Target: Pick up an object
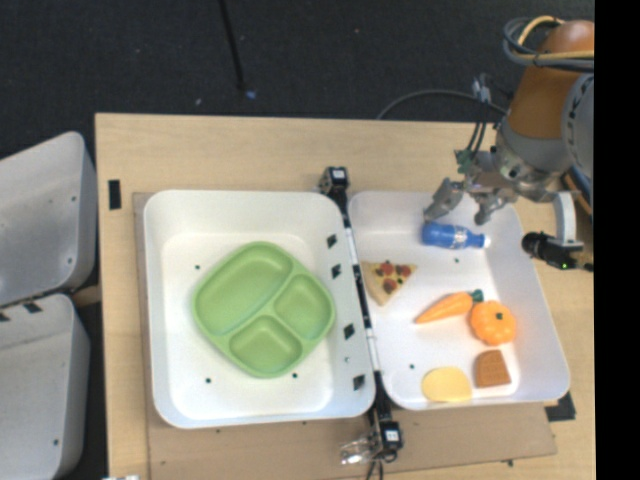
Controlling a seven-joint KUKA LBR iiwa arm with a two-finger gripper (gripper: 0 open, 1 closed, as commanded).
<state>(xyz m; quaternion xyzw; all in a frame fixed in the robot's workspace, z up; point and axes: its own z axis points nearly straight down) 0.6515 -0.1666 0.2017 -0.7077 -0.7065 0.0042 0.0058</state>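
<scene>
Blue bottle (452, 235) lies in the right bin (535, 298), just below the gripper (464, 201), whose jaws spread wide, holding nothing.

The arm (548, 88) reaches in from the upper right, its grey body carrying an orange band just above the wrist. Dark cables loop from the wrist toward the left. The wrist points downward and slightly left, ending in the gripper (465, 204). Its two jaws are spread apart, one finger (442, 200) angled out to the left and the other on the right, with nothing between them.
</scene>
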